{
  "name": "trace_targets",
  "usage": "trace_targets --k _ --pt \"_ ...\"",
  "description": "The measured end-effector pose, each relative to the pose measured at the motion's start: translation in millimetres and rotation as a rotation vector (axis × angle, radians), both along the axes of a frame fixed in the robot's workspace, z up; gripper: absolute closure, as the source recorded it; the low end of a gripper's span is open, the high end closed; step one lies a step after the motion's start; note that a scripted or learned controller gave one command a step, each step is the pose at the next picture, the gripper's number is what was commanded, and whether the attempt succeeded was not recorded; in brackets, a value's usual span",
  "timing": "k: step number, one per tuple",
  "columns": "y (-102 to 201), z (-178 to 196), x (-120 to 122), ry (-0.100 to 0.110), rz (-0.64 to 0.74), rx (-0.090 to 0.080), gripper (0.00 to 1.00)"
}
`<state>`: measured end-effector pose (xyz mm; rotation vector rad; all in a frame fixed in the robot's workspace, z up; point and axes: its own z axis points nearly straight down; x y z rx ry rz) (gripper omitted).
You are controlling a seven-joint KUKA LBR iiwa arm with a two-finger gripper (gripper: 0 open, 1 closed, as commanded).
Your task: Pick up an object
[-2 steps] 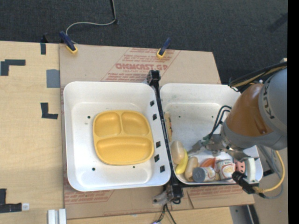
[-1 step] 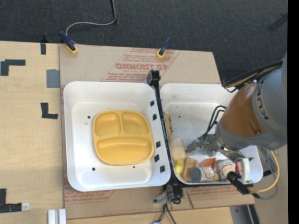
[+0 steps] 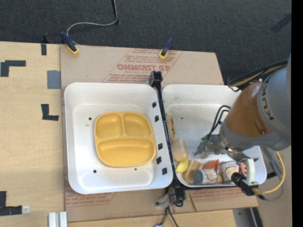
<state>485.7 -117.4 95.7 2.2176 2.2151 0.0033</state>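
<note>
Cardboard-covered bench (image 3: pixel 137 67), dark carpet (image 3: pixel 189 13) behind; claw (image 3: pixel 207 148) low in right bin (image 3: pixel 199 96), grip unclear.

red print on the cardboard sheet (image 3: pixel 142 67) reads "chemcast gp", upside down.

Small objects (image 3: pixel 208 170) heaped together, right bin's (image 3: pixel 189 103) near edge

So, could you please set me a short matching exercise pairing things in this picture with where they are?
Things:
1. yellow tray
2. jar
3. yellow clamp
4. gripper

Places:
A. on the far edge of the cardboard
B. in the left bin
C. at the near edge of the right bin
D. above the right bin's pile of objects

Pairs: 1-B, 2-C, 3-A, 4-D
</note>
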Motion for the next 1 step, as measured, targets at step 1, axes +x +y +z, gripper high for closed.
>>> trace_targets --k 1 --pt "-33.5 -9.1 41.0 0.006 0.003 0.007 1.00"
